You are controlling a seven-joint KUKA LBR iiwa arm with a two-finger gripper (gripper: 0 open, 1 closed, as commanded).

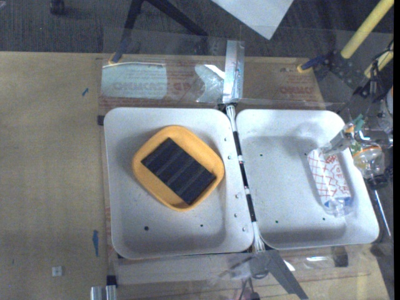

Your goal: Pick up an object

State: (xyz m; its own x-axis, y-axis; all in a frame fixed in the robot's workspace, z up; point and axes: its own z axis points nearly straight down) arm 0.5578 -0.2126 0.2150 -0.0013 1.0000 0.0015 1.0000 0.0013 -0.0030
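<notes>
A yellow, rounded-square object with a dark ribbed panel on top [178, 167] lies in the left white bin [125, 230], a little above its middle and turned at an angle. In the right white bin [281, 224], a white packet with a red lattice print and a clear crumpled end [330, 180] lies against the right wall. Just above it, at the bin's right rim, sits a small clear item with orange and green bits [361, 145]; what it is I cannot tell.
A metal divider strip [244, 180] runs between the two bins. Behind them stand a clear upright bracket [232, 74] and crumpled plastic [209, 80]. Cables and dark hardware [378, 99] crowd the right edge. A yellow pole [369, 20] slants at the top right.
</notes>
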